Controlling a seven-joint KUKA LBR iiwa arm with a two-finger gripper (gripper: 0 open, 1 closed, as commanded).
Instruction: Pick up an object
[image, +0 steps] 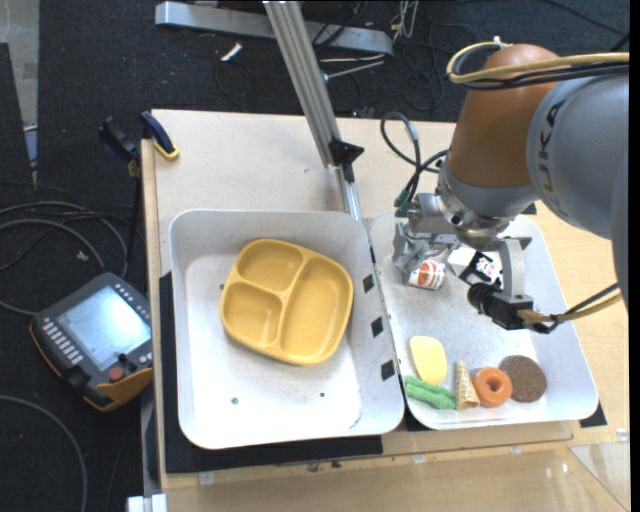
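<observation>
my tool (428, 262) hangs low in the upper part of the right bin (570, 350), right of frame centre, at a small red-and-white can (428, 274) lying there; i cannot tell whether it grips. along the bin's lower edge lie a yellow piece (428, 358), green beans (428, 393), an orange ring (492, 386) and a brown cookie (523, 379). a yellow divided plate (287, 300) sits in the left bin (200, 400).

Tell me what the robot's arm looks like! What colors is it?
The arm is big, round and smooth grey, with a shiny orange band wrapped above its wrist. A thin yellowish cable loops over the orange part. Dark letters are printed on the grey shell. At the end sits a metal-grey gripper, with black cables curling away from it.
</observation>
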